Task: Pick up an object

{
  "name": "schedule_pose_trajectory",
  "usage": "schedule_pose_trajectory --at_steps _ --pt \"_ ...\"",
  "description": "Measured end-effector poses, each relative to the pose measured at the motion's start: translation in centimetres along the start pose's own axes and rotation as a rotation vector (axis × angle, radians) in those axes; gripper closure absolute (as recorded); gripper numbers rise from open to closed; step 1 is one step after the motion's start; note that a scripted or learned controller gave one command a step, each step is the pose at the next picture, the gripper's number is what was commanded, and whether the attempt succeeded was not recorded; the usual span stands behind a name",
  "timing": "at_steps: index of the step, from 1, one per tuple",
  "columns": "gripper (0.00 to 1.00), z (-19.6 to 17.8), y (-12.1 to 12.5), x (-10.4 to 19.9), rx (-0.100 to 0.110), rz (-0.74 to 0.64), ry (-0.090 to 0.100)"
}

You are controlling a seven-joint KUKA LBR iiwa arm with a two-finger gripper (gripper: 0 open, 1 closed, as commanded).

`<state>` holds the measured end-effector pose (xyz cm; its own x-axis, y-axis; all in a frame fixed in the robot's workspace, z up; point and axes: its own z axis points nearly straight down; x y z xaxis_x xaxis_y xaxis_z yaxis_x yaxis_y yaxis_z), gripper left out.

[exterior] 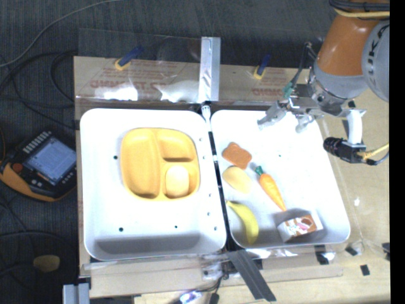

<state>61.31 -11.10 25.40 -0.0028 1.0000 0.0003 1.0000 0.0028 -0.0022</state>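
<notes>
**Toy food in the right bin, tool spread above its far edge**

Toys lie together in the right bin (329,189), all nearer the camera than the tool (286,120) and apart from it. Closest to the tool is an orange-brown piece (236,154), a little way below and to its left in the view. Touching that one, further from the tool, sits a pale yellow rounded piece (236,178). Just beside it lies a carrot (271,190) with its green end toward the tool. Further still, at the bin's near side, are a banana (244,220) and a small carton (297,226) lying on its side.

The tool hangs over the far part of the right bin, its two fingers spread apart with nothing between them. The grey arm with its orange band (345,40) comes in from the right behind it.

Well to the tool's left, the left bin (101,233) holds a yellow divided tray (158,163). Both bins rest on the tabletop (373,189). A handheld control unit (41,163) lies on the floor, far to the left.
</notes>
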Motion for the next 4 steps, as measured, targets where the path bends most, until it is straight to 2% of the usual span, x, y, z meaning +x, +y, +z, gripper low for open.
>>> schedule_pose_trajectory --at_steps 1,2,3,4 --pt "0.0 6.8 -7.8 0.2 0.001 -0.022 0.0" --pt "0.0 16.1 -5.2 -1.3 -0.021 -0.208 -0.008" --pt "1.0 15.4 -5.3 -1.3 -0.018 -0.207 -0.006" --pt "1.0 7.1 -1.5 3.6 0.001 0.036 -0.001"
